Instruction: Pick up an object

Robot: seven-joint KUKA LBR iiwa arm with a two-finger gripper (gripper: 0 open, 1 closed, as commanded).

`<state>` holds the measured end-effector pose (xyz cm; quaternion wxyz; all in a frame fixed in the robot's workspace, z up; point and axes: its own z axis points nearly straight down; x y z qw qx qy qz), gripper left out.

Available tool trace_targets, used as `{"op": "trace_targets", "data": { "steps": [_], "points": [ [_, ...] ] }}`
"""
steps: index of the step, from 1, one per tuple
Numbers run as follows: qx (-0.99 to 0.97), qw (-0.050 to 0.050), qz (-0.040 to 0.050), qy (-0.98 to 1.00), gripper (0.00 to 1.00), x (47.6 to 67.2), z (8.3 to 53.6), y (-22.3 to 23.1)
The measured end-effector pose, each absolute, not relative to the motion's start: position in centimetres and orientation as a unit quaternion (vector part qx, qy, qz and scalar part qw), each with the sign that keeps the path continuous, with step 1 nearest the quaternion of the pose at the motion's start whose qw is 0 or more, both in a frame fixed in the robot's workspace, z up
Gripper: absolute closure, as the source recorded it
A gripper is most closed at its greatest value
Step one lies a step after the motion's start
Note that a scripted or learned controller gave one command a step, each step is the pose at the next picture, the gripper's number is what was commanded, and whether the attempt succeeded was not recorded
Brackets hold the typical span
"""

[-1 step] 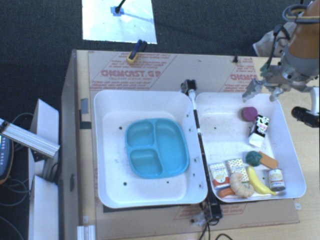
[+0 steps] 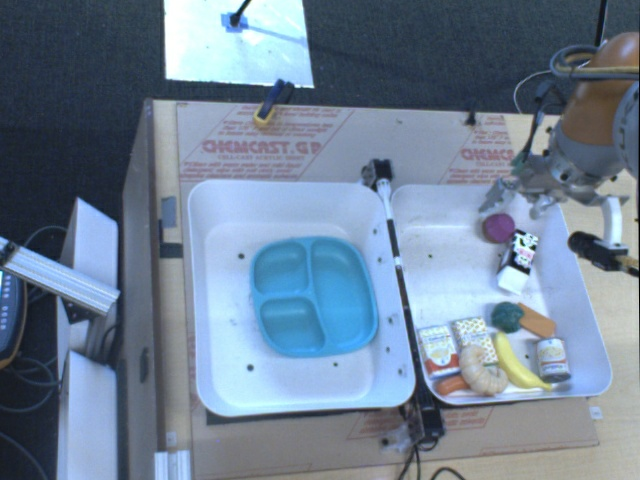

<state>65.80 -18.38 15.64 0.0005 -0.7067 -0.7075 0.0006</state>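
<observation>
Sat side by side on the bench (image 2: 300, 133): left bin (image 2: 215, 268) with a divided plate (image 2: 312, 296); right bin (image 2: 580, 298) with ball (image 2: 498, 227), carton (image 2: 518, 259), banana (image 2: 513, 359) toward its near edge.

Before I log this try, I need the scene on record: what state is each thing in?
Arm: over the right bin's far corner, carrying nothing visible.
Blue tray: flat in the left bin, compartments bare.
Purple ball: loose in the right bin, below the arm.
Carton: lying down.
Banana: lying at the near edge.
Can: on its side beside the banana.
</observation>
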Motion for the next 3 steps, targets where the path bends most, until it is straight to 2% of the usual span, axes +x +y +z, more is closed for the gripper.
{"op": "trace_targets", "data": {
  "steps": [1, 2, 3],
  "points": [
    [-0.707, 0.000, 0.0003, -0.708, 0.00, 66.8, 9.2, -19.6],
    [-0.705, -0.002, -0.0005, -0.709, 1.00, 67.0, 10.5, -19.6],
    [-0.705, -0.001, -0.0018, -0.709, 1.00, 66.8, 14.1, -13.8]
  ]
}}
